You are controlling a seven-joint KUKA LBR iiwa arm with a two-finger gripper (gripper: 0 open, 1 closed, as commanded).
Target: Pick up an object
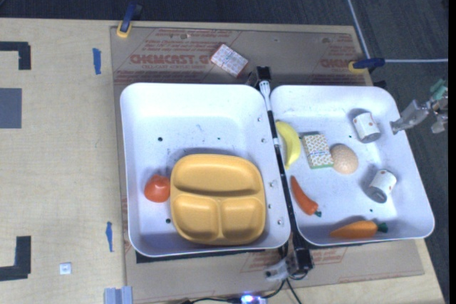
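Two white bins sit side by side. The gripper (420, 114) hangs at the frame's right edge, just outside the right bin (410, 174); whether it is open cannot be told. That bin holds a banana (288, 142), egg (344, 159), carrot (354, 229) and two small cups. A yellow tray (217, 197) fills the left bin (142, 117).

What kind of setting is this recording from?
Probably a robot-grasping lab bench: two white bins clamped on a board, toy food like a banana and carrot, and a gripper at the right edge.
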